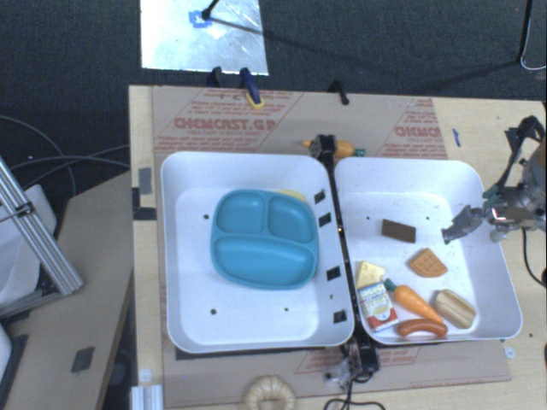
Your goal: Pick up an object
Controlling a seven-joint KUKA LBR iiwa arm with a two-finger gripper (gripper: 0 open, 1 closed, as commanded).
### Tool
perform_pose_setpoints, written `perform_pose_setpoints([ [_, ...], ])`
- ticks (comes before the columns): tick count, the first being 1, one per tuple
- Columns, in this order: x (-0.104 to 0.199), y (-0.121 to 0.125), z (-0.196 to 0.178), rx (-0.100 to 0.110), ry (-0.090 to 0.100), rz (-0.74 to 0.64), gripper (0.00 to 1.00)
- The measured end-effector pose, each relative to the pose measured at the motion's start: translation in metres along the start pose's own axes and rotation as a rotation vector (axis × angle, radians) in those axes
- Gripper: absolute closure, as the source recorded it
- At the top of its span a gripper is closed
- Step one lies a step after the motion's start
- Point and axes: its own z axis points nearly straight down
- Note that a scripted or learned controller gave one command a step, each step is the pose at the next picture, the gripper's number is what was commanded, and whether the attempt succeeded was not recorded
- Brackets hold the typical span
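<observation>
At the near edge of the tabletop lies a pale braided ring, just outside the bins. Behind it, the right bin holds its things crowded into the near corner: a red sausage lies nearest, with a bun-shaped roll just to its right and a carrot slanting just behind it. To the left of the carrot sits a small printed packet, and a yellow cheese wedge touches the packet's far end. A little farther back lies a tan waffle-like cracker, and beyond that a dark brown bar lies on its own on the white floor of the bin.

The hand reaches in over the right rim of this bin, to the right of the brown bar and behind the cracker, near both; it grips nothing, and whether its fingers are apart or together I cannot tell.

The left bin carries a blue divided plate at its middle. On the far side, between the bins' back corners, sits a small orange object, and a blue and yellow clamp grips the tabletop's far edge.
</observation>
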Motion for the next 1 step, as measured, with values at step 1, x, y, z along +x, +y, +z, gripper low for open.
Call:
perform_pose_setpoints([
  [1, 0.0002, 0.0019, -0.0050, -0.010, -0.002, -0.003, 0.00],
])
